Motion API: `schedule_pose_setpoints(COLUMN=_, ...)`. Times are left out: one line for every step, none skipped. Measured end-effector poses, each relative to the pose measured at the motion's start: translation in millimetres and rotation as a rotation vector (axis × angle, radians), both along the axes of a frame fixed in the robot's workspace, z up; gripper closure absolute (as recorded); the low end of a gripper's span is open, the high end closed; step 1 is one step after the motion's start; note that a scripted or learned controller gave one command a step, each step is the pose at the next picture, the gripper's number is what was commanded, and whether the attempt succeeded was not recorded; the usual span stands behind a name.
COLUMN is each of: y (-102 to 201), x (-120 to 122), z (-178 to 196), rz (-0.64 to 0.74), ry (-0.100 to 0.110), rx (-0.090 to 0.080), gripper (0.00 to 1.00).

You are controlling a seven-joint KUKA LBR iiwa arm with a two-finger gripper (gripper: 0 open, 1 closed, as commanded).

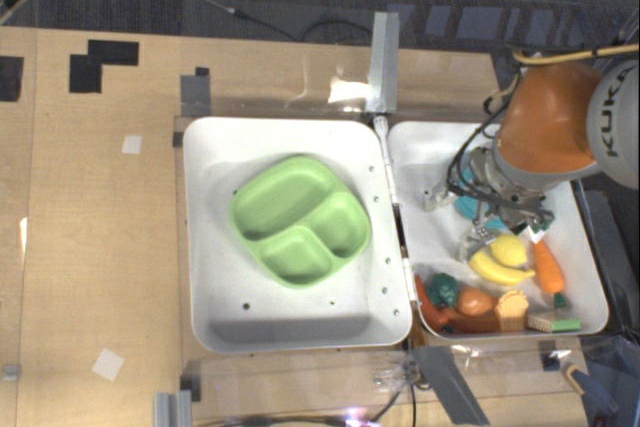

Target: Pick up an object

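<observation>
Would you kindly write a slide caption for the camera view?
Arm's gripper lowered over banana in the right bin; green tray in left bin.

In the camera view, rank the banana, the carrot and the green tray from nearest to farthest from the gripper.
1. Banana: in the right bin, just below the gripper.
2. Carrot: same bin, a little farther, toward its right wall.
3. Green tray: in the left bin, far to the left.

Right white bin, front end: yellow plastic banana lying flat, orange carrot just right of it, slanted. Along front wall: dark green toy piece, orange-brown rounded item, tan bread-like block, small green-and-tan piece.
</observation>
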State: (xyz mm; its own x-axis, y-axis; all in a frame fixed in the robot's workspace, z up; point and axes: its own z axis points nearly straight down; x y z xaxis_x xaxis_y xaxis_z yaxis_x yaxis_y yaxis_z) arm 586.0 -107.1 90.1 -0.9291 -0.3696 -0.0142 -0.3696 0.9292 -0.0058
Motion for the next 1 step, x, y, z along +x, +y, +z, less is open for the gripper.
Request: schedule_pose_setpoints(y=15.6, x=-40.7, z=1.0, rz=0.113, ry=-0.004, rx=-0.003, gripper=0.00)
